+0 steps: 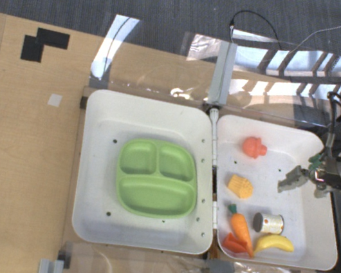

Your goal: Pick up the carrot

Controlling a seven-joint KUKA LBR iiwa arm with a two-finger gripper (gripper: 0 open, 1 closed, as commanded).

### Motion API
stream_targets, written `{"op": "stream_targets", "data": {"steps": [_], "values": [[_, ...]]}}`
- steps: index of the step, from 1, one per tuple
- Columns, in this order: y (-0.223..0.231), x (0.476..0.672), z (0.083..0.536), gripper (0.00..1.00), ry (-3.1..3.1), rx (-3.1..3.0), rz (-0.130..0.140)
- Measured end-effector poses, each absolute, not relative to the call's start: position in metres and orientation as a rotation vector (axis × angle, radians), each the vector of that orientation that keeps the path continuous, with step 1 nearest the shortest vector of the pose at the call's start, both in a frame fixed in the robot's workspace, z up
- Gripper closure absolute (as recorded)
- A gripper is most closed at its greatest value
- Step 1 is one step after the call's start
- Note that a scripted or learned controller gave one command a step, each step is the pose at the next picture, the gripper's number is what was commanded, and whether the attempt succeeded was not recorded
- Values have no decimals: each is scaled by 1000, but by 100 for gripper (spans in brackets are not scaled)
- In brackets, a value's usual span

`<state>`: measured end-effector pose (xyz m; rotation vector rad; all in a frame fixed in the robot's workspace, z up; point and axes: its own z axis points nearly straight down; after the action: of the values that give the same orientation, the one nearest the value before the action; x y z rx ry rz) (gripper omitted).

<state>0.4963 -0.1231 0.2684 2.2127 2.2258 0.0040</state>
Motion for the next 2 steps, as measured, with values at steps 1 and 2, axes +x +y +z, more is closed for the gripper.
{"op": "stream_targets", "data": {"steps": [1,2], "values": [[-90,502,90,0,2135,2292,15],[-86,494,91,0,2281,2130,21]]}}
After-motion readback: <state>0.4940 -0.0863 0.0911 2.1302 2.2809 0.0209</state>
